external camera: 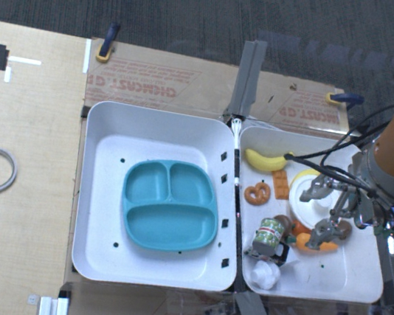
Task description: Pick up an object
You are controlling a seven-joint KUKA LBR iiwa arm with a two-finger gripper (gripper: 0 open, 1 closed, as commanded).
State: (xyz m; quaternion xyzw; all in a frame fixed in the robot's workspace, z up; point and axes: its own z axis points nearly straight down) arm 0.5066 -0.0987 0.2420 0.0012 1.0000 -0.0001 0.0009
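Hovering over the carrot in the right bin, the gripper is seen spread open, nothing held; light, smooth plastic, best pinched mid-length.

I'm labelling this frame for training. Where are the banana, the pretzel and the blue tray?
banana (264,160), camera view, middle of its curved body.
pretzel (257,194), camera view, its centre.
blue tray (171,205), camera view, central divider.
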